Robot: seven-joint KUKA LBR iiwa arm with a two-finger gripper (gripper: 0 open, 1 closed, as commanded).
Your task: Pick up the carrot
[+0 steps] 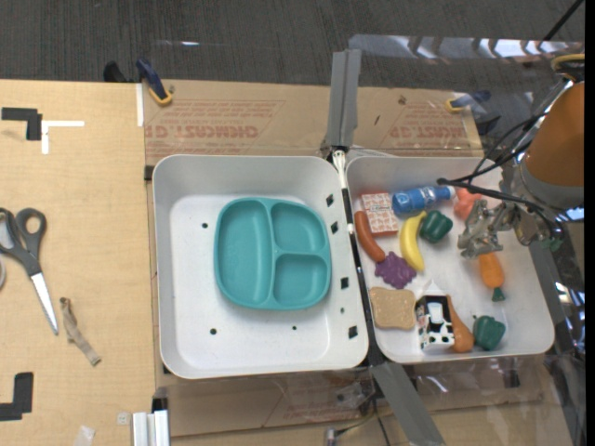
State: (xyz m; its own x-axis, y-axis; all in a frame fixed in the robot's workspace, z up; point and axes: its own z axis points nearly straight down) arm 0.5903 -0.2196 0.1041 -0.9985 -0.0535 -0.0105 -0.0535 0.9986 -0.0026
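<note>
Over the right bin (535, 277), my pincer (480, 235) hangs just beside the carrot (491, 271), at its twelve o'clock; its spread, I cannot tell.

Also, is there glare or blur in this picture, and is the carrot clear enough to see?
In the camera view, the light is even and shadows are soft; bright glare streaks lie on the clear panel above the right bin. The carrot is sharp, orange with a green end. The gripper just above it looks cluttered by cables, and the arm's orange band is slightly soft.
</note>
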